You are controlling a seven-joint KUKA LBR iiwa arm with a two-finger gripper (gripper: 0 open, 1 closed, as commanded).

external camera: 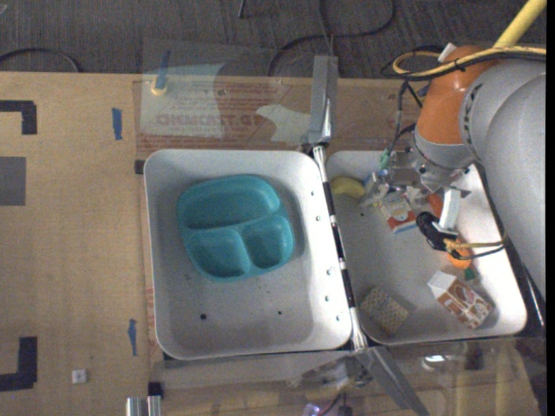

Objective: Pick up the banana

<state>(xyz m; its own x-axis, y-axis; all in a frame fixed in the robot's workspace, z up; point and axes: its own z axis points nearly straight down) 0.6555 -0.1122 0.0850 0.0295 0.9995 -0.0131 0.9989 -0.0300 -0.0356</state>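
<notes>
Right bin (512, 315): tan square pad (384, 309) and printed carton (462, 300) nearest. Left bin (165, 232): teal divided plate (236, 225). Banana (346, 186) lies at right bin's far left corner, just beside the pincer (388, 191); pincer state cannot be determined.

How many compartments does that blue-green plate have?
3. The teal divided plate lies in the left bin: one long compartment across its far side, two smaller ones side by side along its near side. None looks hidden.
</notes>
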